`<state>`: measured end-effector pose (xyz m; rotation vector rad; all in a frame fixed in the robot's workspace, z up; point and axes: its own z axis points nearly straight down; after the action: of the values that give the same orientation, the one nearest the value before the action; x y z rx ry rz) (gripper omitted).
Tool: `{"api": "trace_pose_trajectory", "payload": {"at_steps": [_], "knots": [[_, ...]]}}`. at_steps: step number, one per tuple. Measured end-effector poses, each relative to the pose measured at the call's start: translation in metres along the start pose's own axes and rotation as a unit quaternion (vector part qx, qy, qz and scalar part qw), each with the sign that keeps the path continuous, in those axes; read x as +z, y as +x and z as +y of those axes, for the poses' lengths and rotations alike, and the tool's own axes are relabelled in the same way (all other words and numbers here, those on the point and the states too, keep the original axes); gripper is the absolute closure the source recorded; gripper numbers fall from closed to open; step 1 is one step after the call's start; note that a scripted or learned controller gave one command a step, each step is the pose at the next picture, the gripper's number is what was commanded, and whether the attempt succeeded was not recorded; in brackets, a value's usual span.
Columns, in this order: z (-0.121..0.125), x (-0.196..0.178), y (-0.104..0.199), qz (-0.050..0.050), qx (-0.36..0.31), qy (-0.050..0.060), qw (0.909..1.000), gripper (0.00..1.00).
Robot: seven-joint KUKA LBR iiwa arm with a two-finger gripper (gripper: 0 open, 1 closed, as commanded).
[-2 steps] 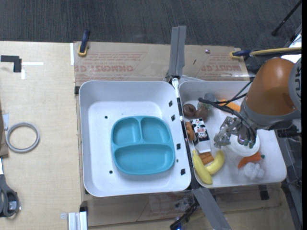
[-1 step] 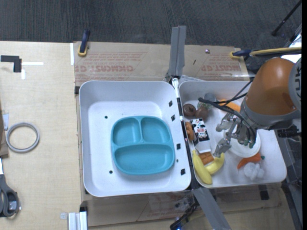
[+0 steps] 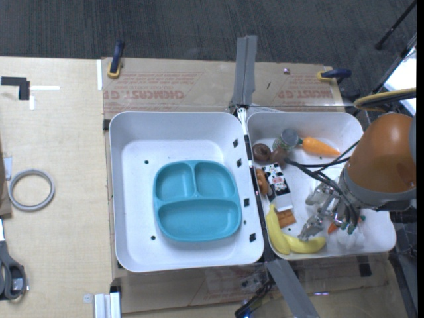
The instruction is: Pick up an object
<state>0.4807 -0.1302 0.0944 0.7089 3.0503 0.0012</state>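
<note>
The yellow banana lies curled in the near left corner of the right bin, and the gripper hangs right over its fat end, though I cannot tell how the tool is set. The banana is round and smooth and hugs the bin wall, so I think it could slip or roll away. A small orange block sits just beside it, a carrot lies at the back, and a blue plate rests in the left bin.

Slanted overhead view of both bins
</note>
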Motion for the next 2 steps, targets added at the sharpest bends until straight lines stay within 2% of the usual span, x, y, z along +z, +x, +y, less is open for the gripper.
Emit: {"api": "trace_pose_trajectory", "payload": {"at_steps": [1,2], "knots": [[0.047,-0.005,-0.042,0.004,-0.057,0.001,0.9984,0.00],[0.051,0.003,-0.097,0.003,0.037,0.002,0.9993,0.00]]}}
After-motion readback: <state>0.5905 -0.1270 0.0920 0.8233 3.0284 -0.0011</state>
